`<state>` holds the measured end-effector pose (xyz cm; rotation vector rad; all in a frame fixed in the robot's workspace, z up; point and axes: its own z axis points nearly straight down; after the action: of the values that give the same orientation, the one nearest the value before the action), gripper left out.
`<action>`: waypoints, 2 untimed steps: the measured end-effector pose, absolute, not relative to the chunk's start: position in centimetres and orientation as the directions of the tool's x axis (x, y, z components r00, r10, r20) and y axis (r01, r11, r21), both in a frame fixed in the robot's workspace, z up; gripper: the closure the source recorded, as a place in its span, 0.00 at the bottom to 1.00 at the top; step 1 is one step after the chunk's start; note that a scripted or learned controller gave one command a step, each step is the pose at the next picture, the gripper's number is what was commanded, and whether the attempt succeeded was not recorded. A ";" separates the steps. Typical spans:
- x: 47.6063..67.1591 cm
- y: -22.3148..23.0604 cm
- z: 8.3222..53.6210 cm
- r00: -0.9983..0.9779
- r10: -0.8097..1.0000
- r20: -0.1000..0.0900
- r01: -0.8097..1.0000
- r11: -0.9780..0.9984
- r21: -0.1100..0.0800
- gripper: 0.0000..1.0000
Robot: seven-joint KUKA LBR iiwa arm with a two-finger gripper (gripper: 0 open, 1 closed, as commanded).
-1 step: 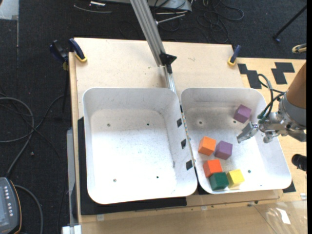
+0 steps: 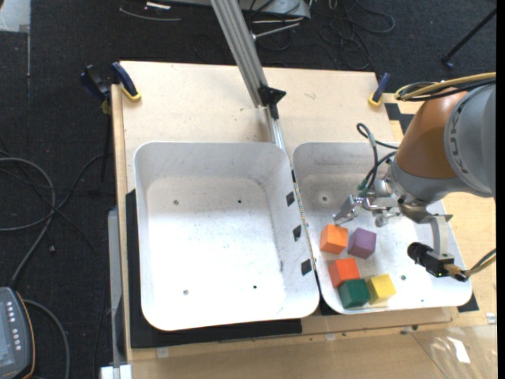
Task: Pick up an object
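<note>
Blocks sit clustered in the right bin [image 2: 316, 172]: we see an orange block [image 2: 334, 238] and a purple block [image 2: 362, 242] side by side, then below them a red-orange block [image 2: 343, 271], a green block [image 2: 354, 293] and a yellow block [image 2: 381, 287]. Green and yellow touch each other and sit close to the bin's front rim; red-orange touches green from above. Orange sits near the bin's left wall, just beside the dividing edge between bins.

We note open room in the far part of the right bin, bare floor there. The left bin [image 2: 150, 180] has a wide bare floor with a few dark specks. Both bins rest on the desk [image 2: 197, 101], rims touching in the middle; a bare strip of desk lies behind them.

The arm [image 2: 442, 144] comes in from the right, its orange band over the right bin's back right part. The tool [image 2: 364, 207] hangs just above the orange and purple blocks, slightly behind them. We cannot tell how far open it is, its metal parts blur together. We see nothing gripped in it and we cannot tell if it touches a block. A black piece [image 2: 426, 257] hangs off the wrist over the bin's right side.
</note>
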<state>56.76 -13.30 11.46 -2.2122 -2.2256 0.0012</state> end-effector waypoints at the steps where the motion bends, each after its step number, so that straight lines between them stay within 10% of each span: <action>1: 52.8 -11.0 10.0 0.004 1.000 -0.004 1.000 -0.003 0.018 0.00; 2: 52.9 -11.1 11.0 0.001 1.000 -0.004 1.000 -0.001 0.020 1.00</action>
<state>52.90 -11.08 11.01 -2.2347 -2.2317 -0.0178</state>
